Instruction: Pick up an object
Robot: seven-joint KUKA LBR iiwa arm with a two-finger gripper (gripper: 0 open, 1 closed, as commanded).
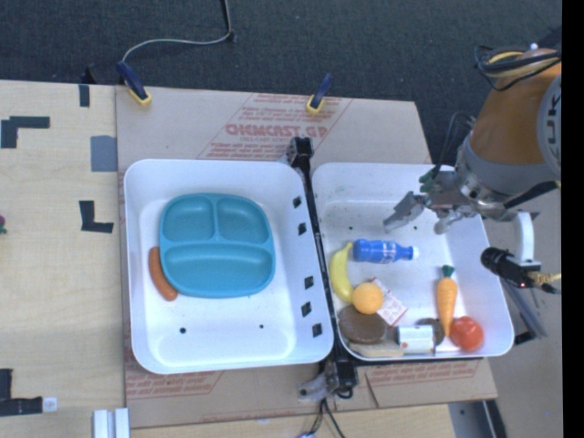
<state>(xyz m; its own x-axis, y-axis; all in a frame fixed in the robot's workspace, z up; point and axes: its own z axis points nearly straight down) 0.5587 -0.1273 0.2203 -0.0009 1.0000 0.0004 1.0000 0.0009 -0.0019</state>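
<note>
While pincer hovers open, bare floor behind blue bottle.

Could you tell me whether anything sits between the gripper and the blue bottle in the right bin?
Nothing visible does. The gripper hangs over bare white floor of the right bin, and the blue bottle lies just below-left of it in the view, with open space between.

Cardboard-topped bench, two white bins.

Dark carpet beyond wooden bench
</note>
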